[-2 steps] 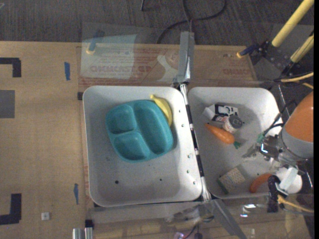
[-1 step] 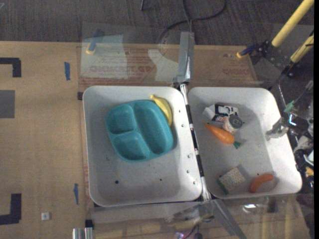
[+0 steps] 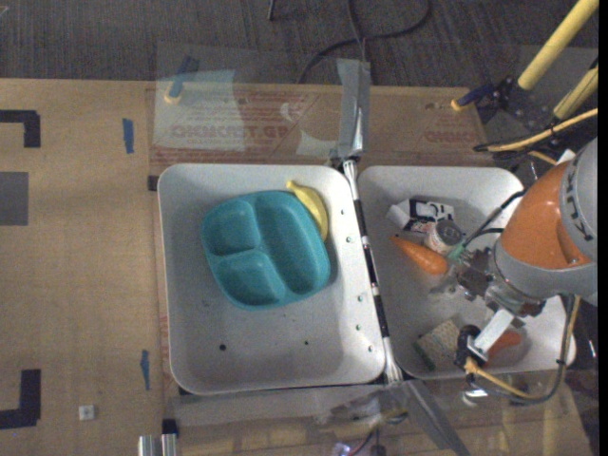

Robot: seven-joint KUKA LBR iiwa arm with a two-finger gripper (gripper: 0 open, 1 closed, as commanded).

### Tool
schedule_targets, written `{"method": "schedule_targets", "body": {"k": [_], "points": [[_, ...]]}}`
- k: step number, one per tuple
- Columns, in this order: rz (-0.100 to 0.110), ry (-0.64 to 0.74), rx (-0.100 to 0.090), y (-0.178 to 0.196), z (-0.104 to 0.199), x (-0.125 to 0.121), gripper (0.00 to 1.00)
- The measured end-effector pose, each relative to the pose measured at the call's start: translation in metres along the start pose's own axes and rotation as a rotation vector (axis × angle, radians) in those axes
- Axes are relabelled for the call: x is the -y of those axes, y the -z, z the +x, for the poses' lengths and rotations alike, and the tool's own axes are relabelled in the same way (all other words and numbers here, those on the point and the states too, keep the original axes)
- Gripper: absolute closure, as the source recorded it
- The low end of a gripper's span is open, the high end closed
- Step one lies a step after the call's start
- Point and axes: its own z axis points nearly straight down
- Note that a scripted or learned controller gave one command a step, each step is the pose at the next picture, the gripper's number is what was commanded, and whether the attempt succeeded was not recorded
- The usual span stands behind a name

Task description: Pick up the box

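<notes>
The gripper [image 3: 464, 275] hangs over the right bin [image 3: 475, 180], just beside a carrot [image 3: 420, 255] - open or closed, I cannot tell. The box [image 3: 425, 213], black and white, lies beyond the carrot near the bin's far wall. The left bin [image 3: 275, 350] holds a teal plate [image 3: 266, 250]. Both bins rest on a tan bench [image 3: 76, 283] marked with black tape - dark carpet [image 3: 142, 17] lies beyond.

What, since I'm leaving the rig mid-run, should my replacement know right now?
The end effector is over the right bin, beside the carrot; open or shut is unreadable, and no object is seen in it.
The box, black and white, lies in the right bin's far part, beyond the carrot.
Done: nothing yet; the box is not lifted.
Left: reach, grasp and lift the box.
</notes>
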Motion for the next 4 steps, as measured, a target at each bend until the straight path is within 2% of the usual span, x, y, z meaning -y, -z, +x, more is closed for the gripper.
{"method": "schedule_targets", "body": {"k": [1,2,3,4], "points": [[0.007,-0.179,0.005,0.238,-0.04,-0.016,0.0],[0.011,-0.227,0.005,0.052,-0.022,-0.001,0.0],[0.007,-0.084,0.004,0.19,0.035,0.016,0.0],[0.01,0.087,0.004,0.096,0.074,0.061,0.0]]}}
